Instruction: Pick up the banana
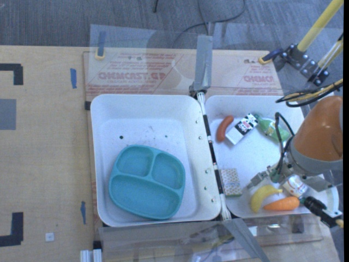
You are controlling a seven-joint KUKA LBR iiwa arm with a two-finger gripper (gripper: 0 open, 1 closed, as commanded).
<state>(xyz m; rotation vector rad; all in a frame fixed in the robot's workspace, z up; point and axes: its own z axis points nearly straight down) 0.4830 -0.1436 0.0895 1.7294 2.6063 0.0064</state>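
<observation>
Picking item: banana [260, 197], yellow, curved, in right bin [248, 162] at near-rim corner, touching an orange carrot [281, 203] on its right. Sponge block [231, 181] just beside to left; sausage [224, 128] and black-white box [244, 128] well apart, farther back.

Method (judgement): drop straight onto banana's mid-body, close across narrow width, keep clear of carrot and bin wall; lift slow.

Arm: enters from right, orange band [325, 130] over bin's right side, wrist angled down-left. Gripper [272, 177] low, just above banana's upper end; open/closed state can't tell, nothing visibly held.
</observation>
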